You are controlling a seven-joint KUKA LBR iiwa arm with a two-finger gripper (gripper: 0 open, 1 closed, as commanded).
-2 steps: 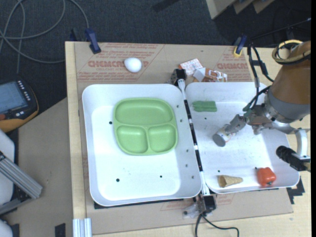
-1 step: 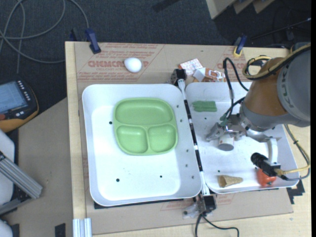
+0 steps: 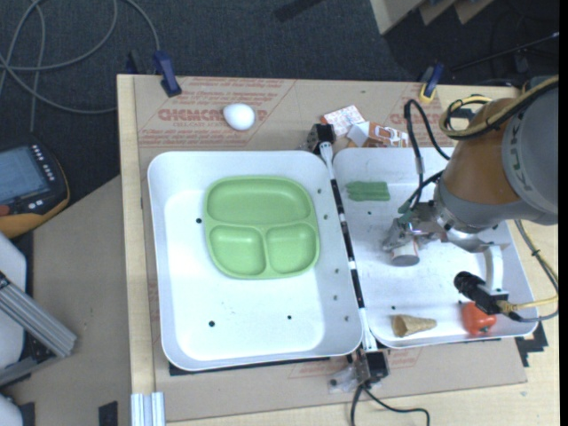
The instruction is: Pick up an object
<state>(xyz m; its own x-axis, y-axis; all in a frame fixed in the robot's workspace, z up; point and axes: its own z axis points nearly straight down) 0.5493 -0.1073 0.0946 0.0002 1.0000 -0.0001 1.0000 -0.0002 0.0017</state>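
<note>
Hovering gripper (image 3: 401, 242) is seen low in right bin (image 3: 426, 313), near green block (image 3: 367, 191); finger state cannot be told.

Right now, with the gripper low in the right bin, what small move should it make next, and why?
Probably a short lift straight up to test the hold. The gripper sits low in the right bin, right over a small grey object, but whether it holds it is unclear. The green block and cone lie apart.

Two white bins (image 3: 177, 238), one green divided plate (image 3: 262, 226), one green block (image 3: 366, 191), one cone (image 3: 414, 325), one white egg (image 3: 238, 115)
</note>
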